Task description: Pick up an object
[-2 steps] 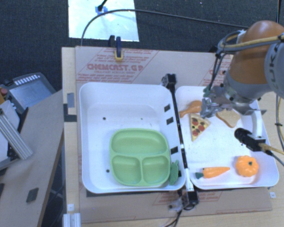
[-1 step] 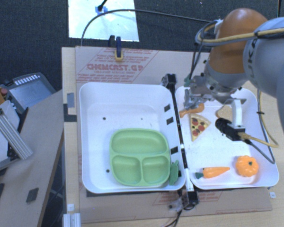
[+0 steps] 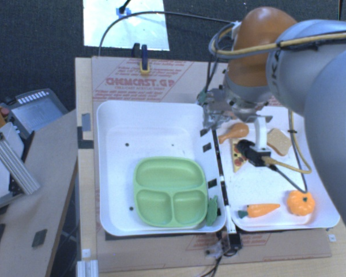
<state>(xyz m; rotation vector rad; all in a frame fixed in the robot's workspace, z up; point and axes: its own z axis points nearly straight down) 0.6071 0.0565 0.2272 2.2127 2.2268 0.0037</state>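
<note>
Drumstick (image 3: 233, 133), tan toy food, lies in the right bin (image 3: 311, 223) just beside the end effector (image 3: 214, 118), whose opening cannot be told. Pizza slice (image 3: 238, 156), bread slice (image 3: 278, 142), carrot (image 3: 261, 210) and pumpkin (image 3: 300, 203) lie nearby.

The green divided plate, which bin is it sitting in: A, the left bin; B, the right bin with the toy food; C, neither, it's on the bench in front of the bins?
A: the green divided plate lies inside the left bin, near its front right corner, while the carrot and small pumpkin lie in the right bin.
</note>
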